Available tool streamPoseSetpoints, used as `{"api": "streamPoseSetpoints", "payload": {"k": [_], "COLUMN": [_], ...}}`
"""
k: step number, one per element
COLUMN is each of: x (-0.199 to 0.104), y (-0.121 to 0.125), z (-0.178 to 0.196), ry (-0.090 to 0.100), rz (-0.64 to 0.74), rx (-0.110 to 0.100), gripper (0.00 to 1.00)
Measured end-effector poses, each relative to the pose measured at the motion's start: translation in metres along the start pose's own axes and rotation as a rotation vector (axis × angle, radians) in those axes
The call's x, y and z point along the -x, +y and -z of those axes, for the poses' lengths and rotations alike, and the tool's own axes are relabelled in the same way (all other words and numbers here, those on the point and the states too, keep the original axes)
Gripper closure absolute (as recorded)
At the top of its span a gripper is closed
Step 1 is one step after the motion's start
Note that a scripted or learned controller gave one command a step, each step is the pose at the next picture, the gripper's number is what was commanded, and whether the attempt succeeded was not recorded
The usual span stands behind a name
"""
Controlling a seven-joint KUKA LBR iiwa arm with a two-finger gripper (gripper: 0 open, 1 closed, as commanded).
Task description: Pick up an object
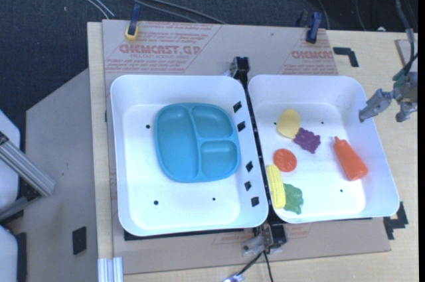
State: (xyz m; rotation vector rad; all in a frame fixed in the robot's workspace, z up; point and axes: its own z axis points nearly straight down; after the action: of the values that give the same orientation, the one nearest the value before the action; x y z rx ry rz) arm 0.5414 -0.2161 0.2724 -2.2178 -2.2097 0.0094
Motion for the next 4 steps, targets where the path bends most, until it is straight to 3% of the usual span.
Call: {"api": "streamPoseSetpoints", "payload": {"k": [1,4], "x": [-0.001,-0.006], "y": [0.002,0.006], "z": [0.007,-0.16], "ry": [-0.003,0.0], "rz": [0.004,0.004], "rx": [0.012,0.005], "gripper": [0.0,0.0]}}
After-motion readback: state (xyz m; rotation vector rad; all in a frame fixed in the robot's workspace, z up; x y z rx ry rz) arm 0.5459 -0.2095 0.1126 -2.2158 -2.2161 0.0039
